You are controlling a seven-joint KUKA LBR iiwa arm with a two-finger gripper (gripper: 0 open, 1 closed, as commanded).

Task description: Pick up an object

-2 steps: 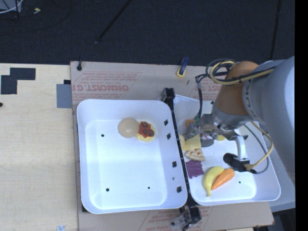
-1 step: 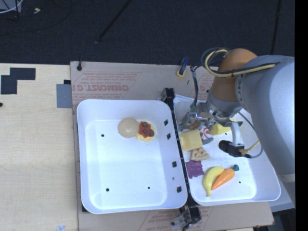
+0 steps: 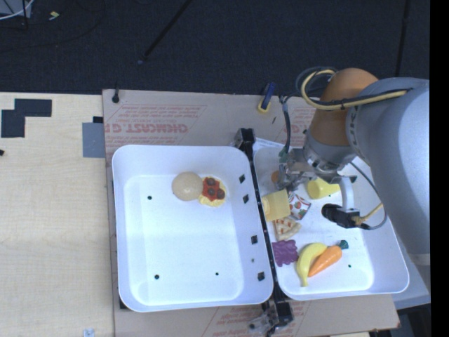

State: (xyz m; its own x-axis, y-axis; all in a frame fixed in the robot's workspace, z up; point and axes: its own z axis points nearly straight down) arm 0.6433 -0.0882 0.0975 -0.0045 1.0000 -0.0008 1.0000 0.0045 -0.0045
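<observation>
Camera view: end effector [image 3: 293, 176] hangs just above the yellow block [image 3: 276, 205]; its grip state seems unreadable.

Red print runs across the cardboard sheet [image 3: 175, 121] at twelve o'clock of the left bin [image 3: 126, 216]. It lies upside down and blurred. No word reads for certain.

Two bins are parked side by side on the worktop [image 3: 49, 209]. In the left bin [image 3: 133, 258], a bun [image 3: 186, 186] is sat toward the back with a small pizza [image 3: 212, 191] touching its right side. The right bin [image 3: 382, 276] is more crowded: a cheese block [image 3: 276, 205] by the left wall, a waffle [image 3: 286, 227] just in front of it, then grapes [image 3: 285, 252], with a banana [image 3: 307, 261] and carrot [image 3: 326, 258] touching to the right.
</observation>
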